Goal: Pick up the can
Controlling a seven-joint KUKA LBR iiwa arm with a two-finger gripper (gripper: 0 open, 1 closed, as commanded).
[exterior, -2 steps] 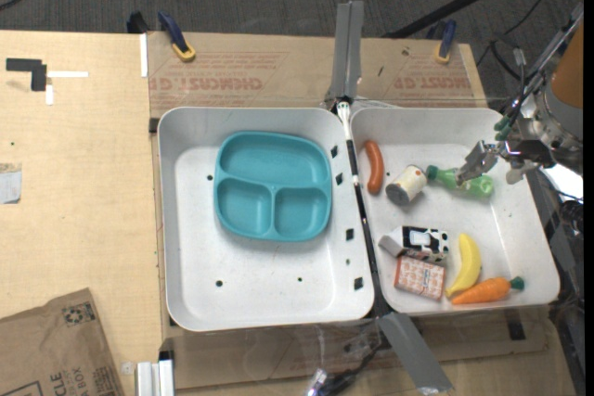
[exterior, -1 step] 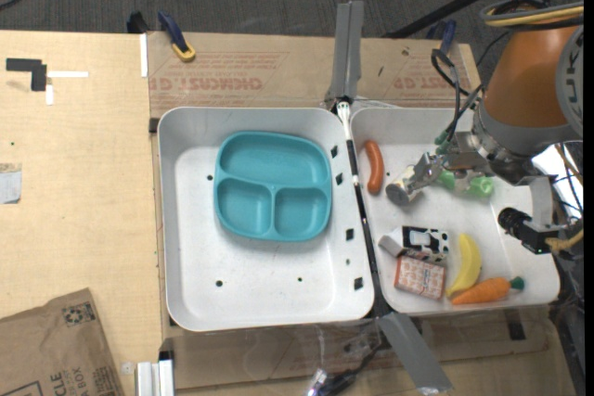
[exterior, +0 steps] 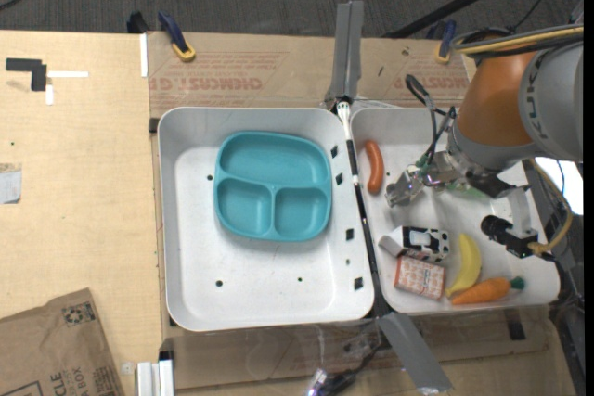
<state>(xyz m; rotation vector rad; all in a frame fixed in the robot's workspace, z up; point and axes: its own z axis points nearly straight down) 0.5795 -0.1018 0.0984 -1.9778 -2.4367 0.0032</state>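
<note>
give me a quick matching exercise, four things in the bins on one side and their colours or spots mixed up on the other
Things:
1. plate
2. hot dog
3. banana
4. carrot

Descriptions:
A. yellow, curved, just above the carrot
B. orange, at the right bin's near edge
C. teal, three sections, in the left bin
D. reddish, upright along the right bin's left wall

Pairs: 1-C, 2-D, 3-A, 4-B

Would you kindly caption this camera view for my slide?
KUKA arm's hand hovering over right bin beside hot dog; teal tray in left bin.
</note>
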